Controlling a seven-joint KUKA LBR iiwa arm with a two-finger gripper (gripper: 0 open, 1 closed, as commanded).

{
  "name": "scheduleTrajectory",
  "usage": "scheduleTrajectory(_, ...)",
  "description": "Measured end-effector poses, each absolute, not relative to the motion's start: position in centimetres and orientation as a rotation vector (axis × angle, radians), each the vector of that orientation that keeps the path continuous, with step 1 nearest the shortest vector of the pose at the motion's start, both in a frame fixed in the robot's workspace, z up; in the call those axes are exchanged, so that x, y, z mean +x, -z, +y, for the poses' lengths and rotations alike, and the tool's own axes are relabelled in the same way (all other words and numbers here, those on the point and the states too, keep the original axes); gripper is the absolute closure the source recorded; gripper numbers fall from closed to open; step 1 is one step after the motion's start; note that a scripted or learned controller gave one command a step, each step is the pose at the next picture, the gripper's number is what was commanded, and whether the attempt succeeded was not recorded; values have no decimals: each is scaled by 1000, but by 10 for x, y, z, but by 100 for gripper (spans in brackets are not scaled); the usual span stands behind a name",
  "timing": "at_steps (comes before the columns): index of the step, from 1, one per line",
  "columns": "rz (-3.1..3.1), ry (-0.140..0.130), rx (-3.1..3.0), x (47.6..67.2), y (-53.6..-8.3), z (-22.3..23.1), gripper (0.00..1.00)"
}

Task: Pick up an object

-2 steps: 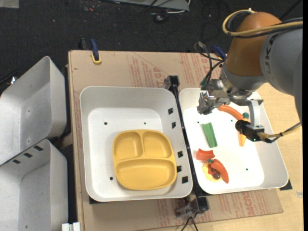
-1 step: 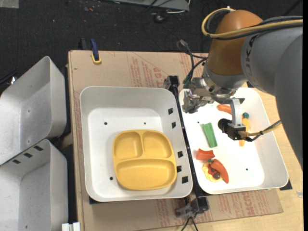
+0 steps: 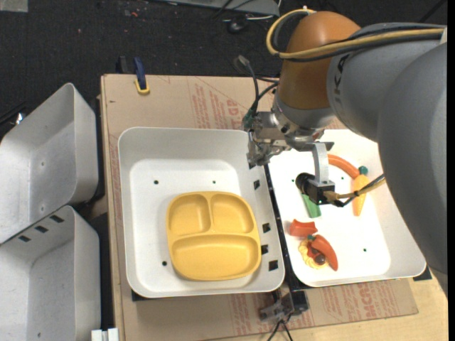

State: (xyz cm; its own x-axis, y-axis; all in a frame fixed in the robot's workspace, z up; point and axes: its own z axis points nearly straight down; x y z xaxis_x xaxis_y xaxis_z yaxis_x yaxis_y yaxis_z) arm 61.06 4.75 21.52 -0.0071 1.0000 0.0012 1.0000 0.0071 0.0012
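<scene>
No object held that I can see. Likeliest candidate: green piece (image 3: 311, 207), the closest item to the gripper (image 3: 259, 148), lying off to its arm side and toward the bench's near edge, well clear of it. Gripper hangs over the shared rim between the bins; whether it is apart or together I cannot tell.

Risks, as I judge them:
- A straight descent from here would likely meet the rim or bare floor, not an item.
- The green piece is small and lies flat, so a closing grip may skid over it.
- The pieces are crowded: red piece (image 3: 302, 227) sits just beyond the green one, and a nudge could push one into the other.

Containers:
- Right bin (image 3: 377, 256), on the gripper's arm side: green piece, red piece, red-and-yellow piece (image 3: 319, 251) farther on, orange curved piece (image 3: 343, 165) and orange carrot (image 3: 360, 192) out toward the arm.
- Left bin (image 3: 142, 163), on the gripper's far side: one yellow divided plate (image 3: 213, 236).
</scene>
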Motion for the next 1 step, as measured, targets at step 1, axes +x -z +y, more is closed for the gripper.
scheduleTrajectory(1,2229,-4,2214,612,-224,92,100)
